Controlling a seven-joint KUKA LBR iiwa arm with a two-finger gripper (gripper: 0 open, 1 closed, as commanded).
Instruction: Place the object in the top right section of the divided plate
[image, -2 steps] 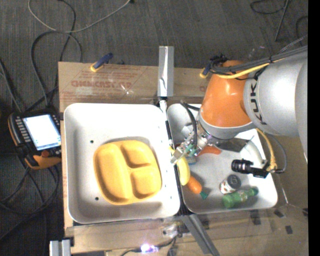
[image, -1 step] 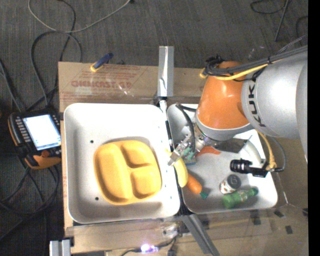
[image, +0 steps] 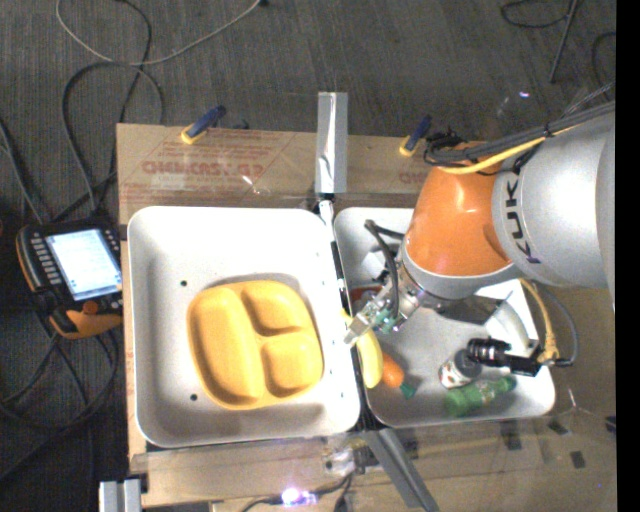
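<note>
Grey with its orange band, the arm (image: 460, 230) looms highest, reaching in from the right over the right bin (image: 352, 228). At its tip the gripper (image: 372, 320) hangs close to that bin's left wall, and whether it is wide or narrow, I cannot tell from up here. Nothing can be made out in its hold.

Just below the gripper lies a yellow banana-shaped piece (image: 370, 362), set lengthwise along the left wall of the right bin. Touching its right side is a small orange piece (image: 392, 373), and a tiny teal bit (image: 408, 392) sits just beside that. Further right, near the bin's lower edge, a green object (image: 480, 396) lies on its side, with a small white and red item (image: 455, 375) just above it.

Across the wall, the yellow divided plate (image: 225, 350) rests in the middle of the left bin (image: 160, 260), its top right section (image: 278, 308) facing the gripper's side. Both bins sit on a brown board (image: 220, 165) held by blue clamps (image: 203, 123). Off to the left, a lit handheld screen (image: 75, 265) lies on the floor.
</note>
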